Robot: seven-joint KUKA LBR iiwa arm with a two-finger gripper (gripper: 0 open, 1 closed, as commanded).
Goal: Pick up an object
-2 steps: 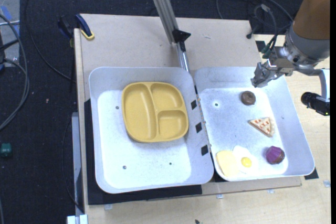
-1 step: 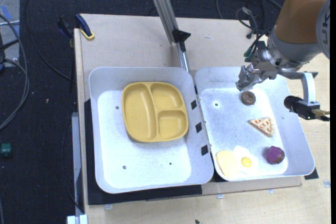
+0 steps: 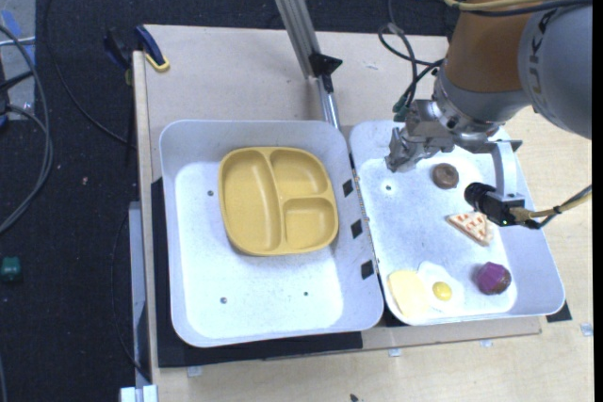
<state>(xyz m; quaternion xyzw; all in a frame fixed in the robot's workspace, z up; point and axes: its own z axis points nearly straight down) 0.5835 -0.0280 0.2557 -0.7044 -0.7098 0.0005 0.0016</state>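
I am hovering my end effector (image 3: 403,152) over the right bin's (image 3: 537,282) far left corner, holding nothing; its opening I cannot tell. I am judging this the approach step: next, shifting right toward the brown piece (image 3: 445,174) nearby and descending.

The arm (image 3: 509,24) (grey, orange-banded) reaches in from the right, wrist angled downward.

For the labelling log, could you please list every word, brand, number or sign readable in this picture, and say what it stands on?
"UK": partial dark letters, running vertically on the grey arm casing, cut off by the orange band; the rest cannot be read.
No readable text on the yellow divided plate, the two white bins, the toy foods or the bench.
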